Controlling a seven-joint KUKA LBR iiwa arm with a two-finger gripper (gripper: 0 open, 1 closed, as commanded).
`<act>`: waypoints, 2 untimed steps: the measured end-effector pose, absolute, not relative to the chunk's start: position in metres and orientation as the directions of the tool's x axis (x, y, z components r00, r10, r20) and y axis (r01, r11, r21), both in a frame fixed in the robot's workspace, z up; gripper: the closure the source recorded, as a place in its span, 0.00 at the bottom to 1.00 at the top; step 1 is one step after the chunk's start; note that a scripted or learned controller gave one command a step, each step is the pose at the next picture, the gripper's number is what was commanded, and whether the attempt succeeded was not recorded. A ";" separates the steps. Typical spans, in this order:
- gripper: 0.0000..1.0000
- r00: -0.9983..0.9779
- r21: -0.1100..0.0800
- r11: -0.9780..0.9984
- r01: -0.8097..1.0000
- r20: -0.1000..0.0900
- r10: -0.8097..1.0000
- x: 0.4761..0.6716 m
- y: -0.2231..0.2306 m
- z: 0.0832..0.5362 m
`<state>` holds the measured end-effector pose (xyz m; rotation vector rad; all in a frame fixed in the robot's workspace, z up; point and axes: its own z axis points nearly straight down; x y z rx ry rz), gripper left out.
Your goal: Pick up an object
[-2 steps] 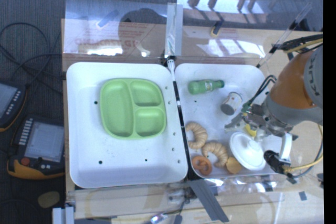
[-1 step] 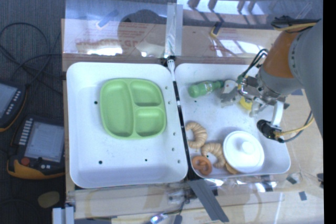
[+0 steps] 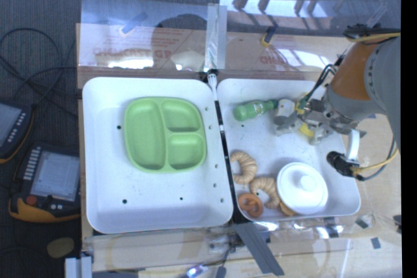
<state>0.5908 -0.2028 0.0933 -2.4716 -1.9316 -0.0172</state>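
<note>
since the task names no single object, i take the green bottle (image 3: 255, 109) as the likeliest target: it lies on its side at about eleven o'clock in the right bin (image 3: 352, 205), just beside the gripper (image 3: 285, 119), which sits at its three o'clock end. i judge the bottle light, stiff and smooth, so it may roll or slip; i would take it across the middle of its body, square to its long axis. whether the gripper is released or clenched i cannot tell from this slant, and i see nothing plainly held.

counting the right bin: one green bottle, two pale twisted pastries (image 3: 245, 166) near seven o'clock, one brown glazed doughnut (image 3: 251, 204) at the seven o'clock corner, one white lidded bowl (image 3: 302, 187) at five o'clock, and a small yellow piece (image 3: 307, 131) under the wrist that i cannot identify. the pastries look like rigid toy food, light and easy to pinch. the left bin (image 3: 104, 205) holds one green divided plate (image 3: 165, 134), flat and awkward to grip.
</note>
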 end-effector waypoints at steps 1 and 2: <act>1.00 0.239 0.012 -0.239 0.971 0.002 0.971 0.591 -0.205 0.102; 0.00 0.237 0.011 -0.238 0.971 0.004 0.971 0.592 -0.203 0.102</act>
